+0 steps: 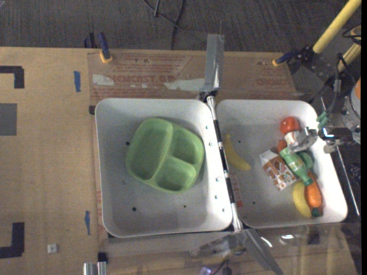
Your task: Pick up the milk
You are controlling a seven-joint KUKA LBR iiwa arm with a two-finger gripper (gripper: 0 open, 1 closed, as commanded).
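Overhead, the camera looks down on a tan wooden bench [46,153] standing on dark grey carpet [69,10], with black cables [163,2] lying on the floor beyond it. Blue tape strips [77,81] and black tape marks [12,76] sit on the bench top. Two shallow white bins rest side by side.

The left bin [114,205] contains a green divided plate [165,153]. The right bin [252,125] contains the milk carton [276,169], lying right of centre among other items: a yellow banana [236,156] near the bin's left wall, a green bottle [298,166] touching the carton's right side, an orange-red item [289,125] above it, and a lemon [300,199] beside a carrot [313,195] toward the lower right corner.

The gripper [312,136] sits at the right bin's right side, just above the green bottle. Whether its fingers are apart or together cannot be determined.

A yellow pole [338,19] and clamps [103,44] occupy the far edge.
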